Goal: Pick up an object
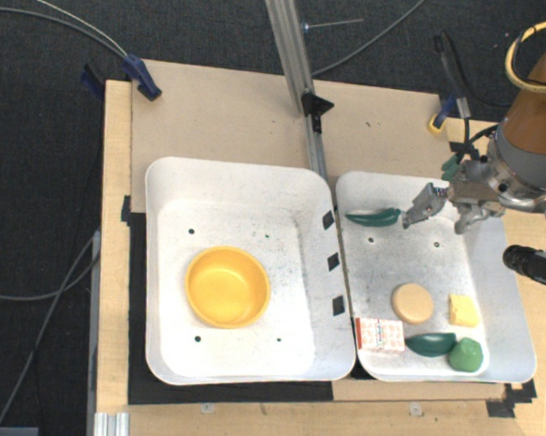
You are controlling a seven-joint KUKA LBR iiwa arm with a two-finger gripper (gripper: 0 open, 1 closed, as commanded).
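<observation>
1. Yellow round plastic bowl (227, 286) sits alone in your left white bin (176, 195).
2. In the right white bin (501, 306) you have a dark green pepper-shaped piece (373, 216) at the top.
3. Lower down: a red-and-white small packet (378, 335), tan round disc (413, 302), dark green oblong (430, 343), yellow block (464, 310), green lump (466, 355).
4. The gripper (440, 211) hangs above that bin's upper part, fingers spread, nothing between them.

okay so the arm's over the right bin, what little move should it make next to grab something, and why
Probably a short shift toward the left bin and down. The gripper hangs over the right bin's far end with open fingers holding nothing, and the dark green pepper-shaped piece lies just beside its nearer finger, apart from the other objects. That looks like the closest, least crowded target.
</observation>
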